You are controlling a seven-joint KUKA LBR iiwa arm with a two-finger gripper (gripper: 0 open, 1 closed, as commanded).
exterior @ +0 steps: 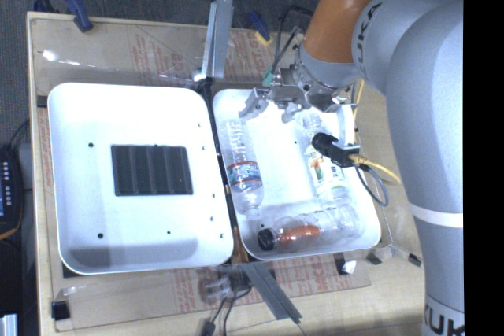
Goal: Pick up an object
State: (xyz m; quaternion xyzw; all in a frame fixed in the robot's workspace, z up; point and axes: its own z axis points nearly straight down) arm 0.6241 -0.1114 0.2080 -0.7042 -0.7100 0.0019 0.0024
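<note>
The right bin [276, 139] holds three clear plastic bottles. One with a blue label [242, 167] lies along the bin's left wall. A second with an orange and green label [328, 169] lies along the right wall. A third with a black cap and reddish contents [298, 233] lies across the near end. My gripper [272, 108] hangs over the far end of this bin, just above the blue-label bottle's top. Its fingers [253, 102] are spread open with nothing between them.
The left bin [79, 122] has a dark ribbed rectangle [151, 169] on its floor. A metal post [216, 35] stands at the far end between the bins. Blue clamps [79, 12] grip the bench's far edge. The grey arm [409, 90] covers the right side.
</note>
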